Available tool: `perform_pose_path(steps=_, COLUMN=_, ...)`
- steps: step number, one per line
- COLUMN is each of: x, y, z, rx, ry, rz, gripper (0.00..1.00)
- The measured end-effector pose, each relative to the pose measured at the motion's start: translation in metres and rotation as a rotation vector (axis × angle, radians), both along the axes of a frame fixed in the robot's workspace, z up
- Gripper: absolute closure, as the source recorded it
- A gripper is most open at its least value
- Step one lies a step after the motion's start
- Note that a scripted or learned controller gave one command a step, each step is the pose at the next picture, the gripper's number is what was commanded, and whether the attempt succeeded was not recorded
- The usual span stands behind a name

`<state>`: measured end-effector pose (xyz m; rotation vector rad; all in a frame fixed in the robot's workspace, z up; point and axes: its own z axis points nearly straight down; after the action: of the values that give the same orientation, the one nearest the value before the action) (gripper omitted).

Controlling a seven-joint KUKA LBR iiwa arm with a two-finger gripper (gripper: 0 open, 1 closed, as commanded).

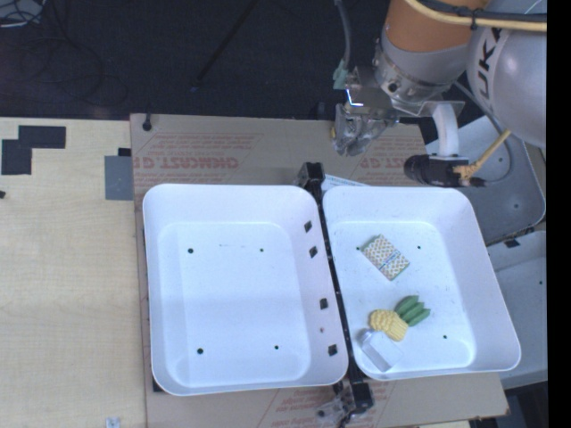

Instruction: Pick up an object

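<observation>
The right bin [482, 266] holds three things. A small patterned square pad [385, 257] lies tilted near its middle. A yellow toy pineapple with green leaves [399, 318] lies closer to the front. A small clear piece [375, 349] rests by the front left corner. My gripper [355, 136] hangs high above the bench behind the right bin's far left corner, well away from all of them, with nothing seen in it.
The left bin [161, 283] sits beside the right one, joined by a black clip strip [322, 275]. Both rest on a cardboard sheet [223, 154]. The arm's orange band and grey body [446, 25] fill the upper right.
</observation>
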<state>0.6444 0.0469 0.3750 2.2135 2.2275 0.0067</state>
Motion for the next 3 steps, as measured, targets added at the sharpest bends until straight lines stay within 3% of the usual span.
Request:
perform_pose_path(steps=1, x=-0.001, y=0.028, z=-0.038, rx=-0.002, ry=0.010, rz=-0.003, gripper=1.00)
perform_pose_path(steps=2, x=-0.074, y=0.008, z=-0.118, rx=-0.004, ry=0.019, rz=-0.008, gripper=1.00)
perform_pose_path(steps=3, x=-0.131, y=-0.023, z=-0.131, rx=-0.003, ry=0.014, rz=-0.010, gripper=1.00)
